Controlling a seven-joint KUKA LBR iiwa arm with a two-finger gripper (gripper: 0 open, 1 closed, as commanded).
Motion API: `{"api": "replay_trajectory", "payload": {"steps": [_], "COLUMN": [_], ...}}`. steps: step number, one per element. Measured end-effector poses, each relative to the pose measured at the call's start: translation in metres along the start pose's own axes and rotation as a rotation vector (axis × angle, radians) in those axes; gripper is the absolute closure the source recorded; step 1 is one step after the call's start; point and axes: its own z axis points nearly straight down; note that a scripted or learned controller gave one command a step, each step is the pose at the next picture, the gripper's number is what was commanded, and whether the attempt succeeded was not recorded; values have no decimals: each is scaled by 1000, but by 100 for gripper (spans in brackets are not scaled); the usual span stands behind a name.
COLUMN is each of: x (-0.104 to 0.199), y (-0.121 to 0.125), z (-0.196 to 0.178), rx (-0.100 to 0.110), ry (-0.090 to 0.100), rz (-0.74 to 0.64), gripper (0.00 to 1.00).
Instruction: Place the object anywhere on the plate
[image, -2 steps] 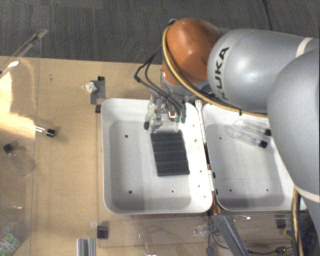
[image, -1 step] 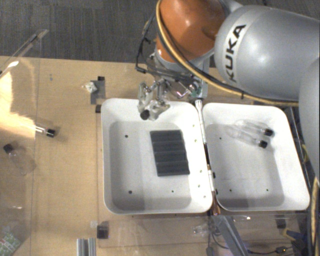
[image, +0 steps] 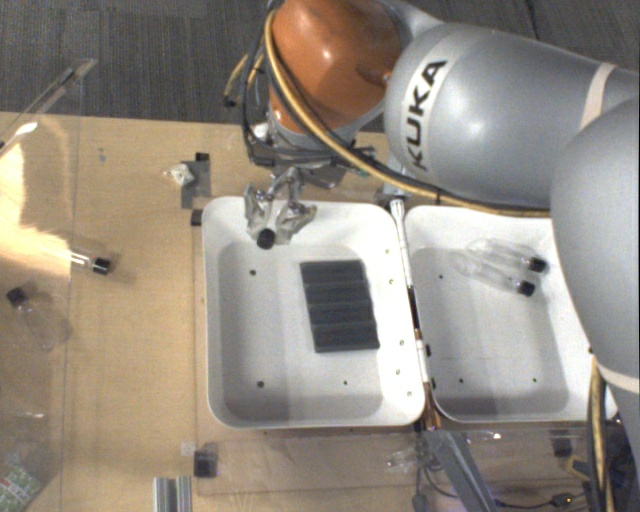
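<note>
Grey arm (image: 500, 110) (orange band, KUKA lettering)

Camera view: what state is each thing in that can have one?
pincer: over the far-left corner of the left bin, something small, dark and round at its tip; grip unclear.
dark ribbed plate: flat in the left bin, nothing on it.
clear vials: lying on their sides in the right bin, black caps on.
small vial: lying on the bench.
</note>
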Motion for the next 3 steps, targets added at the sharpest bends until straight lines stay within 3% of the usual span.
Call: {"api": "replay_trajectory", "payload": {"steps": [1,2,3], "x": [-13,-4,-8], "y": [5,3,2], "z": [39,90,11], "rx": [0,-5,3], "ry": [0,2,-2], "rz": [-95,-146,-465], "gripper": [100,100,100]}}
